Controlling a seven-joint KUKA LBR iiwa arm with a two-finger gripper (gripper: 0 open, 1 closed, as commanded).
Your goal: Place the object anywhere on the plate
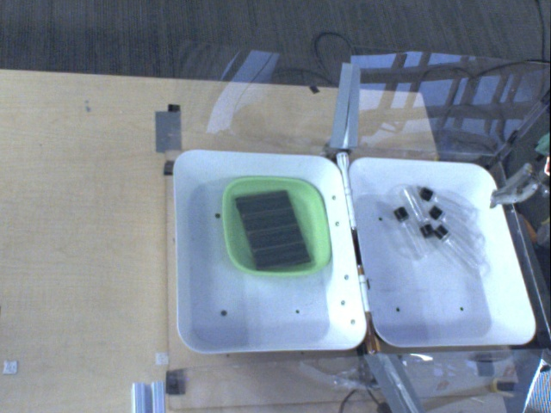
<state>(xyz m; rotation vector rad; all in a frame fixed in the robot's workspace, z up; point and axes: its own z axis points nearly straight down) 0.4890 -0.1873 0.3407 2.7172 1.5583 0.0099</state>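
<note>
Dark ribbed object (pixel 273 230) on green plate (pixel 319 231), no legible writing.

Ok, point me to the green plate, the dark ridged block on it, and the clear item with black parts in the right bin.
green plate (pixel 232 231): camera view, on its bare left rim.
dark ridged block (pixel 273 231): camera view, on the middle of its top.
clear item (pixel 424 216): camera view, among its black parts.
</note>
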